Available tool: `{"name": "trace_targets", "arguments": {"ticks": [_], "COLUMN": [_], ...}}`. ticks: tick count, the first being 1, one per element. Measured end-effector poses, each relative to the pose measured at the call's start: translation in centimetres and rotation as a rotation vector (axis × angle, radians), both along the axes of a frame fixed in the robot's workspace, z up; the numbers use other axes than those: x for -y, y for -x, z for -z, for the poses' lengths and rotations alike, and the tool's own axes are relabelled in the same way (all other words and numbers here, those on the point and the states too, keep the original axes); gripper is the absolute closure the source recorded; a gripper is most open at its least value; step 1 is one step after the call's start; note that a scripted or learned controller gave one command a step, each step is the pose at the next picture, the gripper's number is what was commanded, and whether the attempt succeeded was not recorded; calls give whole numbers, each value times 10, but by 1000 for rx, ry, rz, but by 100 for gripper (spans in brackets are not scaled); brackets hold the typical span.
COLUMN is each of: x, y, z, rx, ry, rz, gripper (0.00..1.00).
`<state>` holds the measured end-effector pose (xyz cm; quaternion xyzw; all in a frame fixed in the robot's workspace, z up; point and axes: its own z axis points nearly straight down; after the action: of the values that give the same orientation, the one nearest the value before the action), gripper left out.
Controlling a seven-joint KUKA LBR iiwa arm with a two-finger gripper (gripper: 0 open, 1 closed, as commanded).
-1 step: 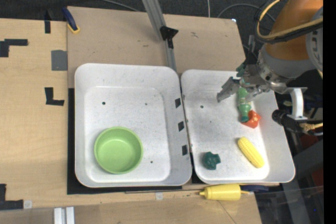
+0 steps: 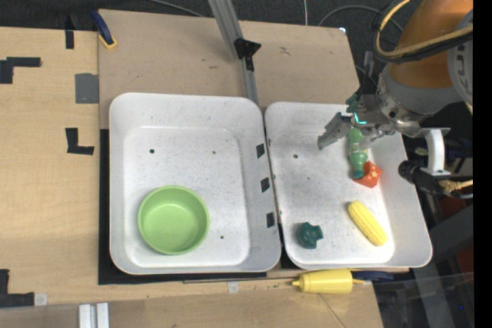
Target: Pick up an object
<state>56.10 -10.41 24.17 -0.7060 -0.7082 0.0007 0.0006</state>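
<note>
The jaws (image 2: 347, 130) stand apart at twelve o'clock in the right bin (image 2: 307, 165), a green-and-red toy (image 2: 361, 161) lying just below them. To grasp well: descend squarely astride it, then close.

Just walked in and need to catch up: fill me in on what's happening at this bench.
A grey robot arm reaches from the right over the right bin, its tool hovering right above a green and red toy. A yellow corn cob and a small dark green piece also lie in that bin. The left bin holds a green bowl. Nothing looks lifted yet.
</note>
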Motion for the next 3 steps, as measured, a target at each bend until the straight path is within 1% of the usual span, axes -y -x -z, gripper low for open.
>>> {"name": "trace_targets", "arguments": {"ticks": [1, 2, 3], "x": [7, 9, 2], "y": [3, 1, -4], "z": [46, 91, 141], "rx": [-5, -5, -6], "ry": [0, 0, -1], "rz": [2, 2, 1], "gripper": [0, 0, 0]}}
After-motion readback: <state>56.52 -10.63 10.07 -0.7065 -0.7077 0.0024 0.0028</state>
